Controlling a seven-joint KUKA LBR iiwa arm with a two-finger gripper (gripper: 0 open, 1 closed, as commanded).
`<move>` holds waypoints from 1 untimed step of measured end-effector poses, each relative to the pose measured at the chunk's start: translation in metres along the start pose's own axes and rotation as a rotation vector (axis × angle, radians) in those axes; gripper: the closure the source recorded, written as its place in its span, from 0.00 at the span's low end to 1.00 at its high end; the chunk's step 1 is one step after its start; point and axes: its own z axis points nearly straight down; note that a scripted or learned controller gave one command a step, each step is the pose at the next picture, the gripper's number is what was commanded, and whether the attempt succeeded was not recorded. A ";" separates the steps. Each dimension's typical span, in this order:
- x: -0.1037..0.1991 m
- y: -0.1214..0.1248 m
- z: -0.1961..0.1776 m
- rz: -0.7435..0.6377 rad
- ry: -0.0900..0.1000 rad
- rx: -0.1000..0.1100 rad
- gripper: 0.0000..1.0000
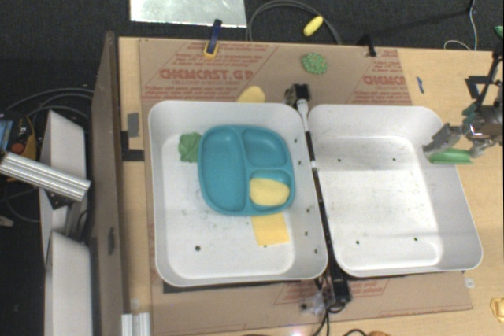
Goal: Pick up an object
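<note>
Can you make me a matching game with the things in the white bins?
Things:
1. blue plate
2. yellow lump
3. yellow square
4. green piece

Places:
A. flat on the bin floor, just below the plate
B. in the middle of the left bin
C. against the plate's left edge
D. in a compartment of the plate

Pairs: 1-B, 2-D, 3-A, 4-C

The arm (484,118) is cut off by the right edge; the blue plate (236,169) hides part of 1 green piece (190,145) (shape unclear).
</note>
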 end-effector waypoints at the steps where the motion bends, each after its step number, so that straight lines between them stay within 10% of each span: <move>1: 0.000 0.001 -0.011 -0.004 -0.001 -0.003 1.00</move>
